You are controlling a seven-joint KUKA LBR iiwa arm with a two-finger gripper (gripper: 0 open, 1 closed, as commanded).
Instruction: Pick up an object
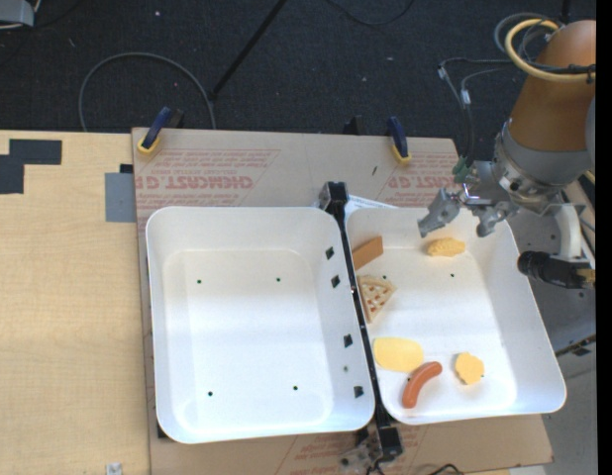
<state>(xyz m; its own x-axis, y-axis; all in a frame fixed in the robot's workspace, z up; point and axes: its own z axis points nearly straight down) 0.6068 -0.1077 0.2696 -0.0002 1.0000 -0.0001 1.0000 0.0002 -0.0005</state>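
My gripper (455, 228) hangs over the far end of the right bin (529, 315), its two grey fingers spread open. Just below them a small yellow pastry-like piece (445, 248) lies on the bin floor; nothing sits between the fingers. Along the bin's left wall are a brown block (366, 251) and a triangular waffle-like slice (373, 297). Near the front lie a flat yellow oval (398, 353), a red-orange sausage (421, 384) and a small yellow chunk (468, 368).
The left bin (177, 265) stands beside the right one, with a black divider strip (348, 305) between them. Both rest on a cardboard sheet (237, 171) clamped at the back. The arm's grey and orange body (554, 107) rises at the right.
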